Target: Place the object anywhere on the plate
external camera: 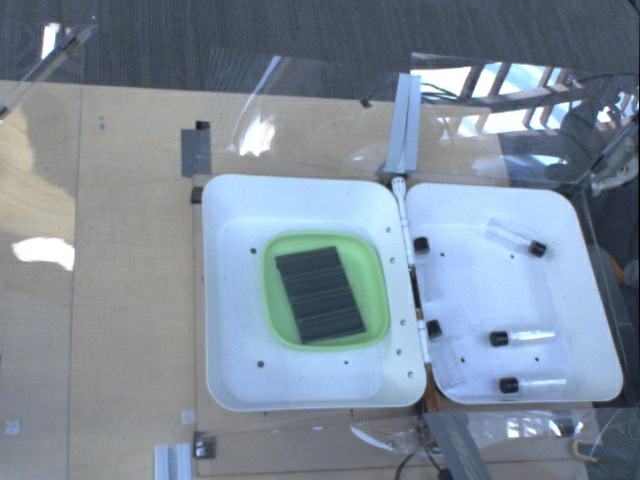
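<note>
Bright, even light falls from overhead, so the white bins (410, 298) are close to overexposed and cast only faint shadows. Left of the bins, pale glare patches lie on the wooden tabletop (100, 268). Behind the bins, clear plastic sheeting (480, 78) throws sharp reflections. Focus is slightly soft throughout.

A dark ribbed block (319, 294) lies on the green plate (373, 268) in the left bin (225, 298).
</note>
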Robot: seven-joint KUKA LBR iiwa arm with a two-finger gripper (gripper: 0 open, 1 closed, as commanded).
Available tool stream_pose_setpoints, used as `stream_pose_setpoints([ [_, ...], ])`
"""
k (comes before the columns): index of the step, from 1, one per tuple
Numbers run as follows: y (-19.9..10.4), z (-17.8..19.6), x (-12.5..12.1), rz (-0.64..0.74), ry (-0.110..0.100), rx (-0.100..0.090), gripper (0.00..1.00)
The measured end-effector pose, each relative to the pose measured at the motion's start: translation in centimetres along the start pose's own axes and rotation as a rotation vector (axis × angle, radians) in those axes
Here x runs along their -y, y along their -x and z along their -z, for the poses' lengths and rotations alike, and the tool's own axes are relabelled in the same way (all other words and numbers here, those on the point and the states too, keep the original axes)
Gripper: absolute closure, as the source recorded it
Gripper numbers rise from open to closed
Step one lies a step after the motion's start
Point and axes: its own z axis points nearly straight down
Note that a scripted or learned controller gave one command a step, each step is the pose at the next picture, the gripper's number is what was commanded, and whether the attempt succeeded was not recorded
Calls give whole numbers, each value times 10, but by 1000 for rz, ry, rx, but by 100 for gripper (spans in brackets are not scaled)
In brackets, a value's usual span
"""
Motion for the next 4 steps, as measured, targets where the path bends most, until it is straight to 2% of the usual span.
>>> stream_pose_setpoints([
  [1, -24, 41, -15, -592, -4, 1, 0],
  [2, -39, 40, -65, -840, -4, 0, 0],
  [3, -18, 40, -86, -1154, -3, 0, 0],
  [4, -20, 40, -114, -1218, -3, 0, 0],
])
